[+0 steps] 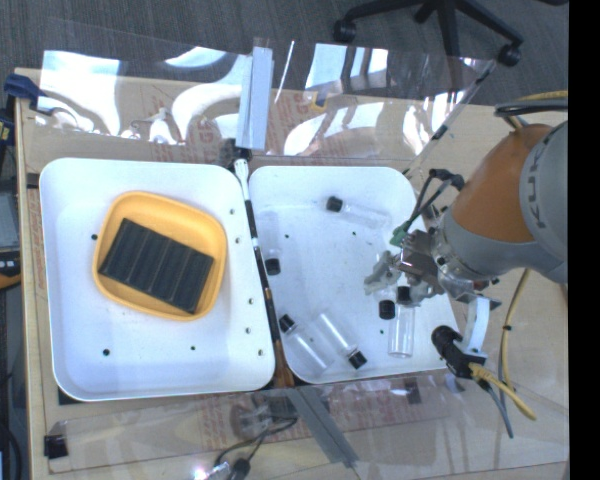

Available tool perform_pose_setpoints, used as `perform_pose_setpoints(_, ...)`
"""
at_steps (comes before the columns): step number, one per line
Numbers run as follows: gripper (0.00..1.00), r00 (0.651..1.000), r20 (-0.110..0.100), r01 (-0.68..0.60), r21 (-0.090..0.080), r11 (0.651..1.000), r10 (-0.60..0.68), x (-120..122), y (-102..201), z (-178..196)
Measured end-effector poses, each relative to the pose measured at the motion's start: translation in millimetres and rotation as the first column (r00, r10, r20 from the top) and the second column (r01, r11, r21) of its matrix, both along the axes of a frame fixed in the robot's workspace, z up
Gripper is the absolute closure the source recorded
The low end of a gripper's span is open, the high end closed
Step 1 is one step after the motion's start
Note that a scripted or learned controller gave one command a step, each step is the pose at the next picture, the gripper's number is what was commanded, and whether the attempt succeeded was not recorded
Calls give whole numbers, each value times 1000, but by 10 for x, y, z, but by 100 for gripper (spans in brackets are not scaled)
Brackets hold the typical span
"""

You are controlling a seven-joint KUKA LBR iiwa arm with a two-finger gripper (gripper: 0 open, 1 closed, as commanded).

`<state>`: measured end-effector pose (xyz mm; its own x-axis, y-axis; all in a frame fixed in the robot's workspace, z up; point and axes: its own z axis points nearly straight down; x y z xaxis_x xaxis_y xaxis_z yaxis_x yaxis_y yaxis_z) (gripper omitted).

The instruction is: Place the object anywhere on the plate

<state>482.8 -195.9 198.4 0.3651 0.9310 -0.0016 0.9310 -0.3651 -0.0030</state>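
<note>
The gripper (400, 280) hangs low over the right bin (310, 193), above a clear vial (401, 326); its grip I cannot tell. The yellow plate (208, 230) carries a dark slab (156, 264)

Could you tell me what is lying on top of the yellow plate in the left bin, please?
A dark ribbed rectangular slab lies flat on the yellow plate, covering most of its middle. The plate's surface under the slab is hidden.

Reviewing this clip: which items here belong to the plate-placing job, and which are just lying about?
Job:
yellow plate with dark ridged insert
clear vials in the right bin
gripper

Lying about:
office chair base
cables
</note>
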Motion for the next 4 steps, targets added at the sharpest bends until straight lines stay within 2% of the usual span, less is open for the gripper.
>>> perform_pose_setpoints(1,100,995,-2,-100,2,995,100,-66,548,-173)
perform_pose_setpoints(2,100,939,-1,-344,2,939,344,128,1129,-84)
perform_pose_setpoints(3,100,834,1,-551,2,834,551,767,1663,-76)
perform_pose_setpoints(4,100,772,2,-635,2,772,635,910,2330,-68)
